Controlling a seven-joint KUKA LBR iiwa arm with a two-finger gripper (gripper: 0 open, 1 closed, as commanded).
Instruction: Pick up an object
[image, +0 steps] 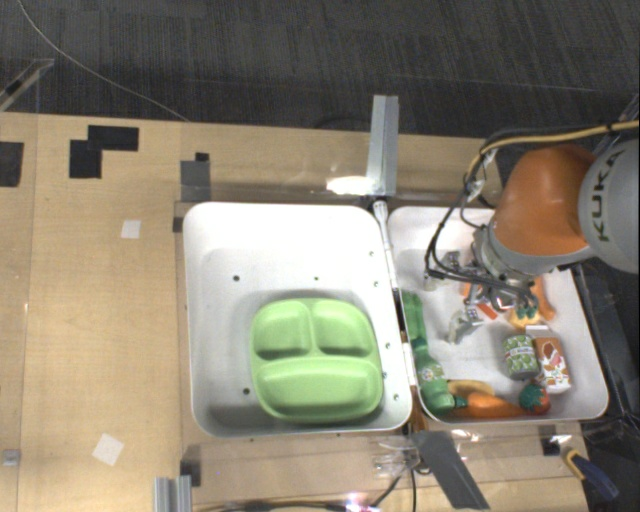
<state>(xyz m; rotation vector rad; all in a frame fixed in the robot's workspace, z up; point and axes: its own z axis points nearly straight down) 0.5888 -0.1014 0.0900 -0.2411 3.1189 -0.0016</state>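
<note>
Green tray (316, 359) beside toy clutter (505, 385)

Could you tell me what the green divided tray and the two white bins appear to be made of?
The green divided tray looks like moulded plastic, matte: uniform colour, rounded compartment edges, soft highlights. The white bins seem thin formed plastic or coated metal, semi-gloss: smooth rounded corners and faint sheen. I cannot tell which.

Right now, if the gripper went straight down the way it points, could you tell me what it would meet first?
Probably bare floor of the right bin, just left of an orange toy. The gripper points down there, but depth is unclear, so it might clip that toy.
</note>
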